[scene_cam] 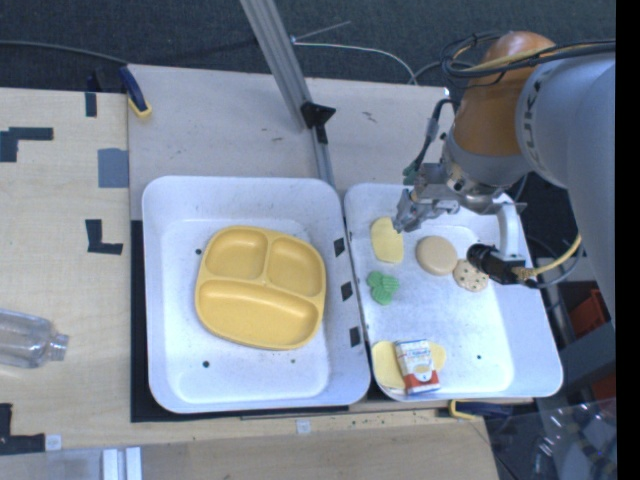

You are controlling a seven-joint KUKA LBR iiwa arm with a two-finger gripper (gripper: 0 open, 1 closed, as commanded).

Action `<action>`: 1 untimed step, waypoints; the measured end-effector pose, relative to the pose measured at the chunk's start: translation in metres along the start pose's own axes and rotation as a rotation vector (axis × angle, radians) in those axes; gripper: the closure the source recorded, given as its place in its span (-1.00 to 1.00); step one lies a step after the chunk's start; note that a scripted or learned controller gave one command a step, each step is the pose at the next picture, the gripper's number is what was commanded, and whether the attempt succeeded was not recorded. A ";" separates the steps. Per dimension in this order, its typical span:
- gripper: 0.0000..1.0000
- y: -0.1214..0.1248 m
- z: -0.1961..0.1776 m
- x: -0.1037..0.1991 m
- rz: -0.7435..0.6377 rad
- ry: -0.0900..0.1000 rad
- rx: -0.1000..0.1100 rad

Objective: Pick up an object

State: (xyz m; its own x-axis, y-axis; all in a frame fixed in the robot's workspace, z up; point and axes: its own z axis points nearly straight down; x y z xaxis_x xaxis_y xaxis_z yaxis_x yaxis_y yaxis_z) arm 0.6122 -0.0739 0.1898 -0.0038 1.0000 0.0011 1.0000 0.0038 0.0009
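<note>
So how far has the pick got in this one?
Nothing looks lifted yet. The gripper sits low in the right bin, at the top edge of the pale yellow piece, which lies on the bin floor. A grasp and the lift are left; the other items lie untouched.

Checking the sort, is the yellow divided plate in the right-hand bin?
No, the yellow divided plate lies in the left bin; the right bin holds small food items.

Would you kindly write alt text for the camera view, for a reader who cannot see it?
A grey robot arm's gripper hangs over the right bin, just above a pale yellow piece. That bin also holds a tan disc, a cracker, a green piece and a small carton. The left bin holds a yellow divided tray.
</note>
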 end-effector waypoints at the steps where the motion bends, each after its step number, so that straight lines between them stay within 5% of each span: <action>1: 1.00 0.005 0.002 0.024 0.000 0.000 0.002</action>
State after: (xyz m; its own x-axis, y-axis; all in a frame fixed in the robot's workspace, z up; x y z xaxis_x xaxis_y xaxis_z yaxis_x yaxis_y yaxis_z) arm 0.6172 -0.0503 0.1881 -0.0041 1.0000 0.0014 1.0000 0.0041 -0.0014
